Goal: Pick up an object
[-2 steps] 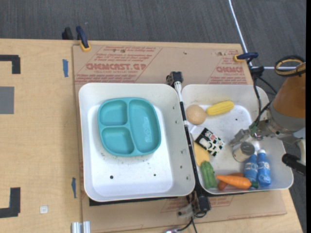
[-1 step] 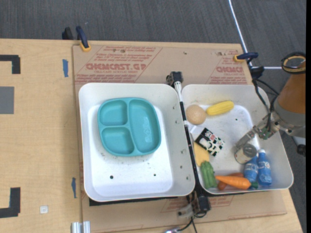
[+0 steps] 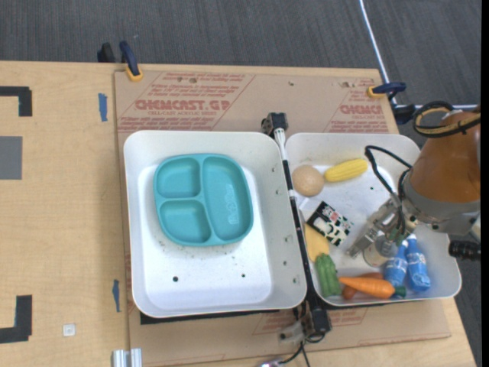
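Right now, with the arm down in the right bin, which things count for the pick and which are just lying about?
For the pick: gripper, blue bottle, carrot, green vegetable, corn cob, egg, black-and-white card, right bin.

Lying about: teal divided plate, left bin, clamps.

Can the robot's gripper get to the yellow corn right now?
Probably yes. The corn lies in the open at the far end of the right bin, with nothing on top of it. The gripper sits lower in that bin, near the blue bottle.
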